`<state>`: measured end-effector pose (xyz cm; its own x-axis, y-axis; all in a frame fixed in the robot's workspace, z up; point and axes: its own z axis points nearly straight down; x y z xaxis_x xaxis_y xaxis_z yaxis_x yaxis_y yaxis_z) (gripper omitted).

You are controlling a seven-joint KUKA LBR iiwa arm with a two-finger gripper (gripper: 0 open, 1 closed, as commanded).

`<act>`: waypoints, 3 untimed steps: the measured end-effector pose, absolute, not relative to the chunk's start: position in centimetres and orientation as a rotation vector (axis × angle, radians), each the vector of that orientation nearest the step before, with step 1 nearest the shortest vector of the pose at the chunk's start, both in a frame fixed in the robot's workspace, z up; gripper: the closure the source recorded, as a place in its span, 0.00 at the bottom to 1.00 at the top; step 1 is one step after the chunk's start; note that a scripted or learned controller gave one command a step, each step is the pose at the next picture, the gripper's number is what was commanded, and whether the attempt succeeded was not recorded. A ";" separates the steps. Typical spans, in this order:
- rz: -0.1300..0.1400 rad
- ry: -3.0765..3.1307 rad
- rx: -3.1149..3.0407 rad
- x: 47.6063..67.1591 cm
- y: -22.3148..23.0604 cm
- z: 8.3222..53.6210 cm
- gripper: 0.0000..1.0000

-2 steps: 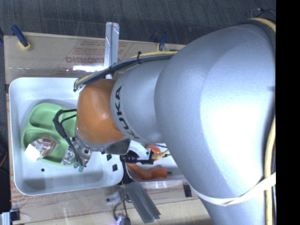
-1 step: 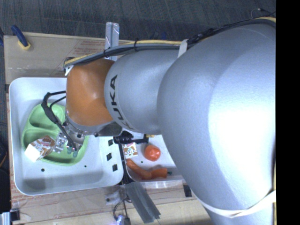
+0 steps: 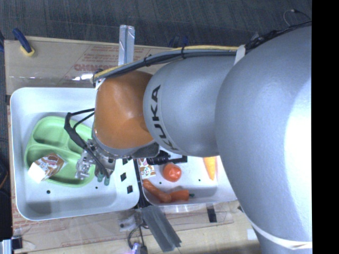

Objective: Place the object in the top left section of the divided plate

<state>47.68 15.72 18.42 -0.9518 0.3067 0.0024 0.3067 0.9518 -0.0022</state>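
Camera view: the worktop (image 3: 53,52) is seen from above at a slant, with two white bins side by side. Much of the frame is taken up by the grey arm (image 3: 238,115), reaching in from the right, its orange band (image 3: 122,112) sitting over the back edge of the left bin (image 3: 32,205).

In the left bin a green divided plate (image 3: 45,134) is seen, partly covered by the arm on its right side. A small packet (image 3: 46,166), white with a brown printed face, is seen lying in the plate's lower section at the left, its white end poking over the plate's rim. The plate's upper left section is seen as bare green.

The hand (image 3: 92,168) is located below the orange band, over the right end of the plate's lower section, near the packet but apart from it. Whether the hand is open or closed cannot be told; it is too small and cluttered here. Nothing is seen between its tips. Black cables are looped beside the wrist.

In the right bin (image 3: 185,205) a round red tomato (image 3: 171,172) and an orange carrot (image 3: 164,194) are seen near the front wall, with a printed card (image 3: 147,169) just left of the tomato.
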 end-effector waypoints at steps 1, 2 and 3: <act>0.003 -3.136 -0.089 47.6 17.6 16.2 1.00; 0.004 -3.135 -0.083 47.7 17.7 17.1 1.00; 0.005 -3.134 -0.075 47.8 17.8 17.9 1.00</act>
